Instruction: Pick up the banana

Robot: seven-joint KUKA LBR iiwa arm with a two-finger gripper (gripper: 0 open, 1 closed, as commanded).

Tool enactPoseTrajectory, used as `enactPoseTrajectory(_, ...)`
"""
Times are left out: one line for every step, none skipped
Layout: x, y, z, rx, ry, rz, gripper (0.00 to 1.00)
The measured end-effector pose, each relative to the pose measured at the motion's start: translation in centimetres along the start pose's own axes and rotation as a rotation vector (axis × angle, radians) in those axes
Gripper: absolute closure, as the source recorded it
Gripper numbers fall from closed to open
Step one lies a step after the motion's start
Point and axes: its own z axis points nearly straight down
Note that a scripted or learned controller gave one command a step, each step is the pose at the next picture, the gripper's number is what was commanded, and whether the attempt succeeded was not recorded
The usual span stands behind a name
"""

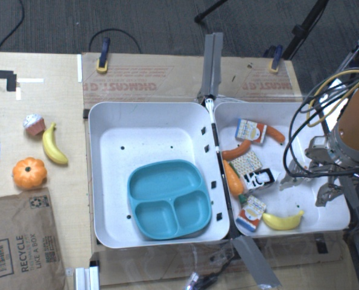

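Banana (282, 220) in the right bin (315, 110) is what I am watching: it lies flat near that bin's front wall, curved ends turned up, its left tip just beside a small tilted snack packet (251, 210). A second banana (53, 145) lies out on the desk (22, 101) to the left, between a cupcake (34, 125) and a small orange pumpkin (29, 173).

From my seat the tool (307, 188) sits over the right part of the right bin, above and to the right of the binned banana and apart from it. Its two fingers are spread wide, one pointing down-left toward the bin floor and the other on the right near the bin's edge, and I see nothing between them. Whether the fingertips touch the floor I cannot quite make out at this slant. Cables loop over the wrist above it.

Elsewhere in the right bin I see a carrot (233, 180) along the divider, a sausage (236, 150) beside a patterned card (246, 161), a black and white packet (259, 178), and a small blue and white carton (250, 130) near the back with an orange piece (276, 134) behind it.

The left bin (107, 162) carries a teal divided plate (169, 197), lying flat toward the front.
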Motion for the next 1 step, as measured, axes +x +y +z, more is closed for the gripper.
enactPoseTrajectory(1.07, 0.69, 0.86, -0.003, 0.001, -0.208, 0.0)
